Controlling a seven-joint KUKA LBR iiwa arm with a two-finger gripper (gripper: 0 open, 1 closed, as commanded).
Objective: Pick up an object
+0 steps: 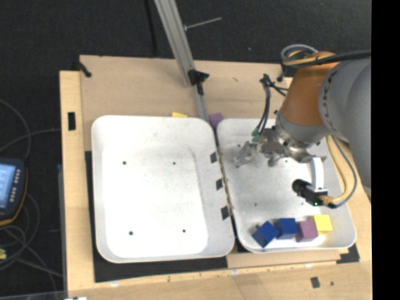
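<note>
Hanging over the upper part of the right bin (pixel 240 167), the pincer (pixel 257 153) sits well short of anything it could take. From where I stand its metal fingers are a blur against the white floor of the bin, and I cannot tell whether they are spread or closed; nothing shows between them.

The blocks lie in a row along the near wall of that same bin: a dark blue block (pixel 265 233) tilted at the left end, a second blue block (pixel 287 227) touching it, then a purple block (pixel 307 230) and a yellow block (pixel 322 223) at the right end. The row runs roughly left to right, climbing slightly toward the yellow one.

That is the relation that matters: the blocks are toward the front edge of the surface from the pincer, and a little to its right, with bare bin floor between. I would judge the dark blue block the easiest reach, though its neighbours crowd it and the wall is just beside it.

The left bin (pixel 103 167) holds only small dark specks.
</note>
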